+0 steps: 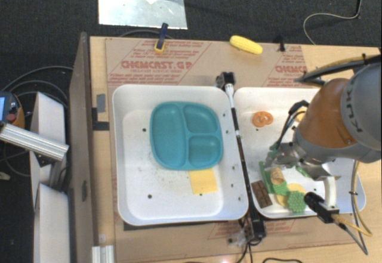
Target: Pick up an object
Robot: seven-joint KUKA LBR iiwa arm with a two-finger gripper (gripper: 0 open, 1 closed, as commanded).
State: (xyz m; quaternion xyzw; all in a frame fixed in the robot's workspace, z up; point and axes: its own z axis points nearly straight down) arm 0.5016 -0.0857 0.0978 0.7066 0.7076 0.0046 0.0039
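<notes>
My gripper [275,165] hangs low over the right bin [280,96], under the grey wrist and orange band of the arm. Directly below it, in the bin's front part, lies a cluster of small items: a pale yellow and green piece [277,179], a brown block [261,192], a green bumpy piece [295,201] and a yellow piece [296,188]. The arm hides where the gripper meets them. An orange round piece [261,118] lies apart toward the back of the same bin.
The left bin [134,136] holds a teal divided plate [185,135] and a yellow square [203,182] in front of it. A yellow oblong object [246,45] lies on the bench behind the bins. A dark divider rail [236,136] runs between the bins.
</notes>
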